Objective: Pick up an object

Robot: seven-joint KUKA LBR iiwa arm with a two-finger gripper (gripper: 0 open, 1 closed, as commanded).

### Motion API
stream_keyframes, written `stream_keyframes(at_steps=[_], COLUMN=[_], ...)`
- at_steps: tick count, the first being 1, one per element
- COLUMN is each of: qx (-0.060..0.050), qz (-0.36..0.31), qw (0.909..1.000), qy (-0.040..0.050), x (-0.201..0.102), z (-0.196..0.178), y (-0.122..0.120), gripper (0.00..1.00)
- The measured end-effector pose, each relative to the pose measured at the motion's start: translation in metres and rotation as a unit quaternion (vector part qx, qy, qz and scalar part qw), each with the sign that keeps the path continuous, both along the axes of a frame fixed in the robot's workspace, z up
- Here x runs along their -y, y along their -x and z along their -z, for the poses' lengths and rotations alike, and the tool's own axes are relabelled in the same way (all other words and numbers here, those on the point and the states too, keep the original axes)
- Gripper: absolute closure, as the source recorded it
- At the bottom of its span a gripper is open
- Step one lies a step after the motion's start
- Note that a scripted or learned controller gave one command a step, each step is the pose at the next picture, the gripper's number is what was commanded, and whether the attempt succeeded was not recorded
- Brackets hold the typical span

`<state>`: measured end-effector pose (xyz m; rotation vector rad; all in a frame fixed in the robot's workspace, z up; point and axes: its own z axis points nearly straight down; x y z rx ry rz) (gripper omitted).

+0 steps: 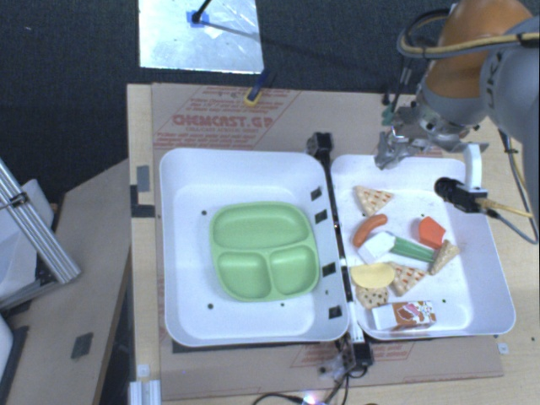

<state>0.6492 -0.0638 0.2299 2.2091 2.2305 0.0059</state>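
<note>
The right bin holds several toy foods: a pizza wedge, a red sausage, a white block, a green stick, a red-orange block, a yellow chip, a cracker, a toast slice and a red-and-white packet. My gripper hangs over the bin's far left corner, above and behind the pizza wedge. I see nothing between its fingers.
The left bin carries a green three-compartment tray. A black clip divider runs between the bins. A shiny metal sheet lies beyond the bench's far edge. The arm's orange band rises at top right.
</note>
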Motion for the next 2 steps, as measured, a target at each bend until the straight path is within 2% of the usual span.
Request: stream_keyframes(at_steps=[2], qx=[-0.001], qz=[0.0], qw=[1.0], qy=[-0.0004], x=[-0.116], z=[0.016], y=[-0.009], gripper=[1.0])
